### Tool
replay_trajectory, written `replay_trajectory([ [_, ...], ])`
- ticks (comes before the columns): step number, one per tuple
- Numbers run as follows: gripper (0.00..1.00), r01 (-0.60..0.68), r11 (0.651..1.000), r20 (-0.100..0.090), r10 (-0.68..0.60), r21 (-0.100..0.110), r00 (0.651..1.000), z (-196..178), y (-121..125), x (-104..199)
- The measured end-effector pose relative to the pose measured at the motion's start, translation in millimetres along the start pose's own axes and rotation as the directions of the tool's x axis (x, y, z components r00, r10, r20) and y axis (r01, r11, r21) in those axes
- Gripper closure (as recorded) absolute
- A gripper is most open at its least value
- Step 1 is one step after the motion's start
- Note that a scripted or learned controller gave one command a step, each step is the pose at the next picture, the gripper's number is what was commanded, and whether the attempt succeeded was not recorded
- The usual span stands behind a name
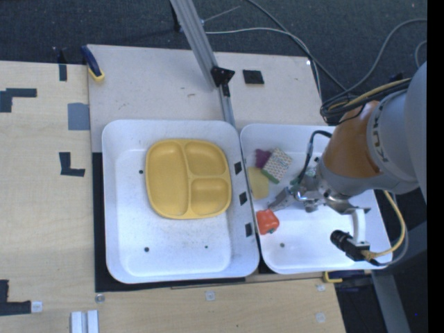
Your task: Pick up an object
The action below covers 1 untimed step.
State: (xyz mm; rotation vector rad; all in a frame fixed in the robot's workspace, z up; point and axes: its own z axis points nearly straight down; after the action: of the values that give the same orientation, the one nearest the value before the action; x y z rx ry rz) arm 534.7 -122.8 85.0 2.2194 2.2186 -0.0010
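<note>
Two white bins sit side by side in the centre of the frame. The left bin holds a yellow divided plate, flat, in its upper half, three compartments up. The right bin holds the loose things, all bunched at its left side: a purple piece near the top, a speckled light block touching it on the right and tilted, a pale yellow round thing just below them, and an orange-red object lower down near the divider between the bins.

The arm comes in from the right of the frame, orange band over the right bin's upper right. The gripper points left and down, its tips just right of the pale yellow thing and just above the orange-red object. Nothing visible between the tips. Fingers look close together, but the metal parts blur into each other; cannot tell if released or clenched.

Upper left of the frame, a blue and yellow clamp sits on the bench edge. A grey metal bar runs diagonally from the top of the frame down to the bins' divider.
</note>
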Motion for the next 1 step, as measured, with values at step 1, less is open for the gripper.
replay_trajectory([
  [1, 1.00, 0.002, 1.000, 0.000, -0.002, -0.004, 1.000, -13.3, 1.6, 0.7],
])
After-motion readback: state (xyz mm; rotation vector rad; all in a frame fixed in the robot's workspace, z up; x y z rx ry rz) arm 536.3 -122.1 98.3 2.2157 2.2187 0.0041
